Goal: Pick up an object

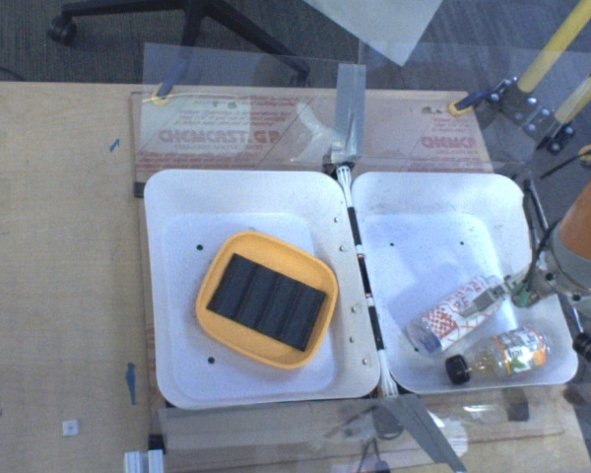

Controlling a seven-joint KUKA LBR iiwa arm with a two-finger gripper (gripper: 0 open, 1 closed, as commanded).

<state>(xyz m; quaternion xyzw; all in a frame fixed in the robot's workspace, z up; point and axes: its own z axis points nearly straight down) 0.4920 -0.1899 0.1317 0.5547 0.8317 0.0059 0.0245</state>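
Tube point(455, 316) lay slantwise in the right bin point(424, 200), its far right end touching the gripper point(521, 291), whether gripped I could not tell; a bottle point(500, 354) lay just nearer.

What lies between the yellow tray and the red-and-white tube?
In the camera view, the two bins' adjoining rims and bare white floor of the right bin lie between the yellow tray and the red-and-white tube.

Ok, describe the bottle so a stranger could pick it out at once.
Look in the right-hand bin, at the corner nearest the camera. The bottle lies on its side by the front wall. Unlike the red-and-white tube beside it, it is clear, with a black cap.
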